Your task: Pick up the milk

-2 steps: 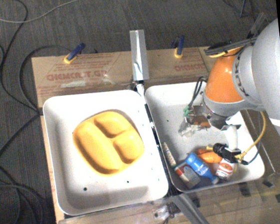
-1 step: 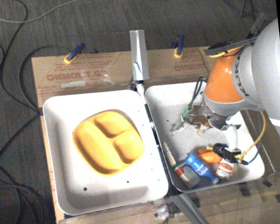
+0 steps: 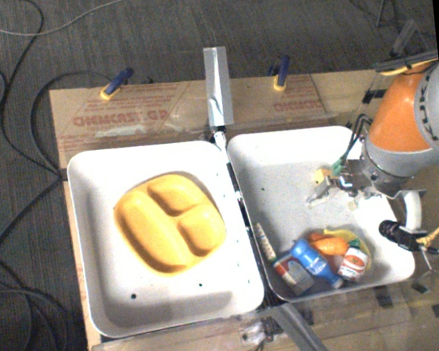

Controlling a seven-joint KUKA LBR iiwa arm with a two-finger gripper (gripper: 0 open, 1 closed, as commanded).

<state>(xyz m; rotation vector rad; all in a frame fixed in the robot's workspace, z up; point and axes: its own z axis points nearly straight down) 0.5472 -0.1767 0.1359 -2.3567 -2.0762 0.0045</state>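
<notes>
- We see the milk [image 3: 312,258], a small blue carton, lying tilted among a heap of items in the near part of the right bin [image 3: 282,171].
- An orange item [image 3: 330,245] and a red-and-white item [image 3: 355,262] lie just beside it.
- The gripper [image 3: 325,186] hangs over the middle of the right bin, apart from the milk; we cannot tell how far it is open.
- The left bin [image 3: 99,224] holds a yellow divided tray [image 3: 170,221].
- Both bins stand on the table [image 3: 141,113].

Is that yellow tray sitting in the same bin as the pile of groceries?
No, the yellow tray lies in the left bin, while the groceries are heaped in the right bin.
</notes>
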